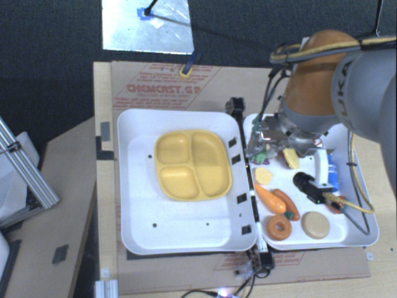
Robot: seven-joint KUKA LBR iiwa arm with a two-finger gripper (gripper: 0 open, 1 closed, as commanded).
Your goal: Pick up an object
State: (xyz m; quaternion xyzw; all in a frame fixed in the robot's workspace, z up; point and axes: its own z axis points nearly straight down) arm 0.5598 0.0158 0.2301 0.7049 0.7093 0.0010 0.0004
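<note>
Cardboard-topped bench (161, 85) on dark carpet (49, 54), two white bins (133, 185).

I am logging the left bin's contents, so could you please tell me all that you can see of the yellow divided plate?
The yellow divided plate is a rounded-square tray, plastic by its look, with three shallow compartments: two smaller ones side by side and a larger one across the other half. It lies flat and upright, turned slightly askew, in the upper middle of the left white bin, resting on the bin's floor. All three compartments hold nothing.

Yellow divided plate (191, 165) in left bin (133, 185), end effector (260, 146) over right bin (353, 228), toy foods near it
</note>
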